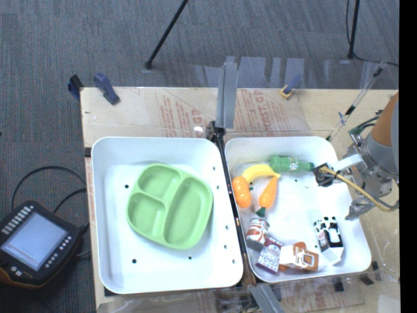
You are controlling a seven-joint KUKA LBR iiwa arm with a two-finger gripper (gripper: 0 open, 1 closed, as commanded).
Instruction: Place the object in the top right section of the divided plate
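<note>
The green divided plate [171,205] lies in the left bin [104,194], its two small sections toward the upper left and its large section toward the lower right. All three sections are bare. My gripper [360,207] hangs over the right edge of the right bin [296,204], above a black-and-white carton [329,235], with nothing seen in it. In the right bin lie a green bottle [291,164], a banana [259,171], an orange fruit [242,192] and a carrot [268,192].
Along the right bin's front lie a small can [257,230], a dark red carton [270,257] and an orange-brown packet [301,257]. A metal divider post [227,103] rises behind the bins. A teach pendant [36,240] sits on the floor at left.
</note>
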